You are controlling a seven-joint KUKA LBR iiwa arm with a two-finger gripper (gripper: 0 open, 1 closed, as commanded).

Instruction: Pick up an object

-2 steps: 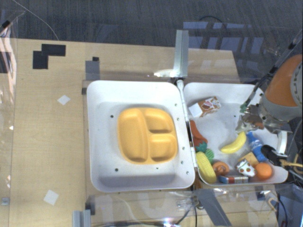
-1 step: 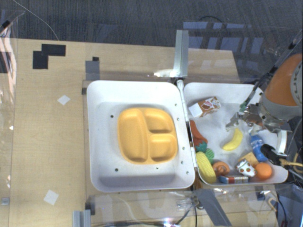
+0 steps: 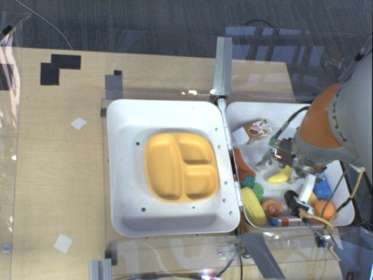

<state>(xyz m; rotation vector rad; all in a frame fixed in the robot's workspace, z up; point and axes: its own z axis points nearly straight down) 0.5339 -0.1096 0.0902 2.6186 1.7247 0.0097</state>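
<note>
— Set the scene for us: what's under you?

— A pale wooden bench [image 3: 52, 174] with black tape patches near its far left corner, dark carpet beyond it. Two shallow white bins sit side by side. The left bin [image 3: 125, 127] carries a yellow divided tray [image 3: 180, 167], three compartments, sitting about in the middle. I'm reaching in from the right over the right bin [image 3: 245, 112], grey arm with the orange band [image 3: 319, 121] above my wrist.

— And the pickings?

— All crowded into the right bin. A small white-and-brown packet [image 3: 256, 130] lies up near the far wall. Along the left wall there's an orange-red piece [image 3: 242, 163], a green bit [image 3: 249, 181] below it, then a yellow corn cob [image 3: 252, 203] toward the near corner. Next to the corn, a round orange item [image 3: 270, 206]. Right beneath my wrist lies a yellow lemon-like object [image 3: 278, 177] — that one is the closest thing to me. On the far side, something blue [image 3: 322, 188] and an orange ball [image 3: 325, 210].

— How's your gripper [image 3: 287, 167]?

— It's low in the bin, just above and beside the yellow object, the corn well off to its left. Whether I'm touching it — I can't tell. My hand is a tangle of metal and cable from here, so I can't say how it stands, and I see nothing clearly caught in it.
</note>
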